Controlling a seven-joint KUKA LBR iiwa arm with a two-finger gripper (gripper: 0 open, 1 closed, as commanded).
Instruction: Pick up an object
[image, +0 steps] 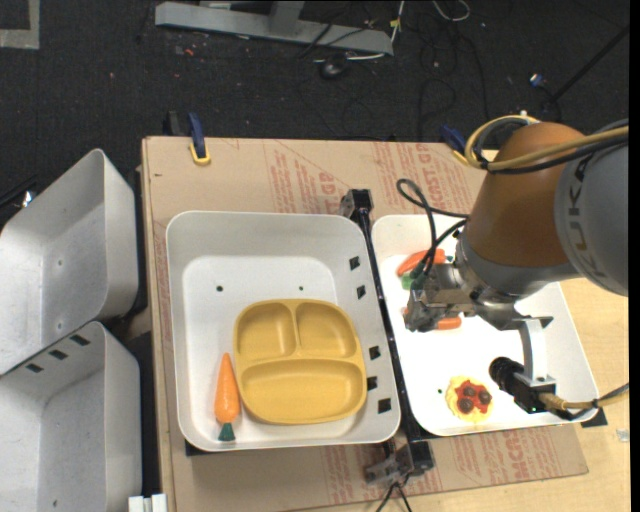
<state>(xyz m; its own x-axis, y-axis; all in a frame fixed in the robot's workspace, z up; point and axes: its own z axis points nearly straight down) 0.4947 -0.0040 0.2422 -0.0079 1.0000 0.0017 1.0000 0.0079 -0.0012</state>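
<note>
The desk (260, 175) is topped with a brown cardboard-looking sheet with faded red print. Two shallow white bins sit right on it, side by side and basically touching: the left bin (190, 330) and the right bin (572, 345). A blue-and-yellow clamp (198, 145) grips its far edge.

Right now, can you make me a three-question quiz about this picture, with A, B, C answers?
1. Where is the carrot?
A. left bin, beside the yellow plate
B. right bin
C. on the floor

2. How many sections does the yellow plate have?
A. one
B. three
C. five

3. How does the carrot lie?
A. standing upright
B. flat, green end toward the bin's near wall
C. on top of the plate

Answers:
1. A, it lies in the left bin, left of the plate.
2. B, two small sections sit above one large one.
3. B, it rests flat on the bin floor.
</note>
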